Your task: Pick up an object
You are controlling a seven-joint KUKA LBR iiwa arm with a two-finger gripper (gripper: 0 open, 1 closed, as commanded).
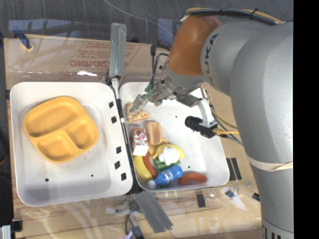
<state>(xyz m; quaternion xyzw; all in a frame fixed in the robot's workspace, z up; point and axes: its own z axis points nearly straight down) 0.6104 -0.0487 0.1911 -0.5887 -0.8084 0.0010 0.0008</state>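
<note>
Camera view | end effector (141,101) grip unclear | waffle piece (137,116) just below, long axis left-right

a bench (60,59) bears two white bins (30,188) side by side

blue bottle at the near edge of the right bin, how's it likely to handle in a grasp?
The blue bottle looks rounded and glossy, so it may slip or roll between fingers. It lies on its side, wedged against the banana and sausage, so neighbours will probably shift. Likely light plastic toy.
</note>
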